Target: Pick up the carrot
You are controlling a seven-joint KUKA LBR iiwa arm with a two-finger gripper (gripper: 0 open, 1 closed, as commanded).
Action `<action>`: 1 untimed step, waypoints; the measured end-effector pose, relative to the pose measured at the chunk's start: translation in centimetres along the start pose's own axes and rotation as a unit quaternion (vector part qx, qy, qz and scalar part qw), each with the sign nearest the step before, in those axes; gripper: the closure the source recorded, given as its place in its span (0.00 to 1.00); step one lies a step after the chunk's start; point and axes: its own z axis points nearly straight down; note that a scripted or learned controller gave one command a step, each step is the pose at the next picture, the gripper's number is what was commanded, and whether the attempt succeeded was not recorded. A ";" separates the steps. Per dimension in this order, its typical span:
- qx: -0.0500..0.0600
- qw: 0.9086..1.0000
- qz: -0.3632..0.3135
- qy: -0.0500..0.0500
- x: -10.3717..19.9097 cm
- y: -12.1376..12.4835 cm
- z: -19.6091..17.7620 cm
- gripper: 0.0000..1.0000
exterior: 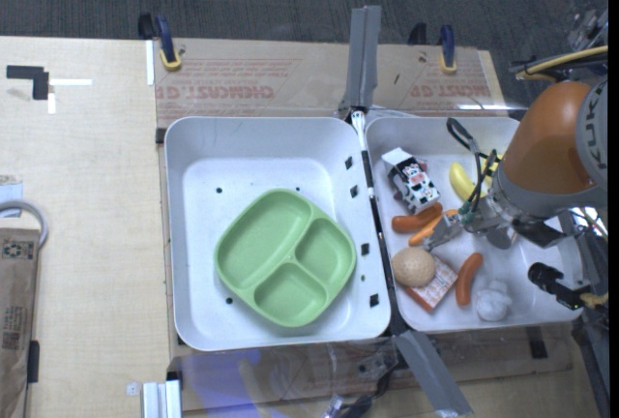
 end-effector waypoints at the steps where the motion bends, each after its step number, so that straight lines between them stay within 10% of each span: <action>1: -0.001 0.996 -0.092 -0.001 2.2 4.9 -0.1 0.00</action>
